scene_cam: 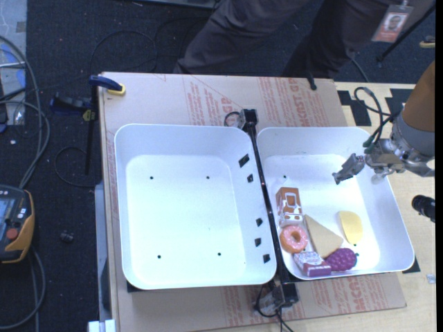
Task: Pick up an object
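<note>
While nothing has been lifted yet, the pickings all sit huddled in the near corner of the right bin [387, 185]: a pink frosted doughnut [295, 238] with its neat hole, glossy like moulded plastic; a pale tan wedge [324, 236] just beside it, flat-faced and sharp-cornered, cheese by the look of it; a smooth yellow oval piece [351, 226] to the wedge's right; a knobbly purple cluster [341, 259], grape-like, at the front wall; a small pink-and-white packet [309, 262] touching it on the left; and an orange-and-white carton [290, 205] lying against the divider side. All of them rest on the bin floor, so the pick is wholly ahead, I'd say. And there's the gripper [346, 171], hovering above the bin's back half, well apart from the pile, nothing between its dark fingers, though from this slant I cannot tell whether they stand spread or closed. It has to travel toward the near corner and descend, by my reckoning. Outward now: the left bin [124, 185], same shallow matte white with rounded corners, and both rest on a printed cardboard sheet [208, 95] over the bench.
</note>
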Controlling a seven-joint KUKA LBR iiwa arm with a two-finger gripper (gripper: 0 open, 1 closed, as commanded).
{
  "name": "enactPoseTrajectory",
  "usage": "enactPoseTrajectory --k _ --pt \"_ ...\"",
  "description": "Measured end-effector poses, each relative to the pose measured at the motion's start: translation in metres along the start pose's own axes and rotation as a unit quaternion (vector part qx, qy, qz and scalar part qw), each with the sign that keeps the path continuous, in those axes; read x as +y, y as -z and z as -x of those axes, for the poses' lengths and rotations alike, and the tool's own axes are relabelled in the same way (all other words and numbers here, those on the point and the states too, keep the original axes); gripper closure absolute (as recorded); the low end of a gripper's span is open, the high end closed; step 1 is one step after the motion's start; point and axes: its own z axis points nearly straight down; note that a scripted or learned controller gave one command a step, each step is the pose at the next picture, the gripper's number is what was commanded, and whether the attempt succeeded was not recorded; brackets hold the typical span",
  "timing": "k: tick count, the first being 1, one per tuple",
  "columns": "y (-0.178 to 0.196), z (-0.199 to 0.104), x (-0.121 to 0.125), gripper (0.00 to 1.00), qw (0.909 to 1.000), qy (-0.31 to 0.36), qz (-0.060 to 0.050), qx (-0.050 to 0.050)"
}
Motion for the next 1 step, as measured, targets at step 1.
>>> enactPoseTrajectory --k 1 --pt "0.0036 -0.0002 0.0016 0.0 1.0 0.001 0.003 -0.001"
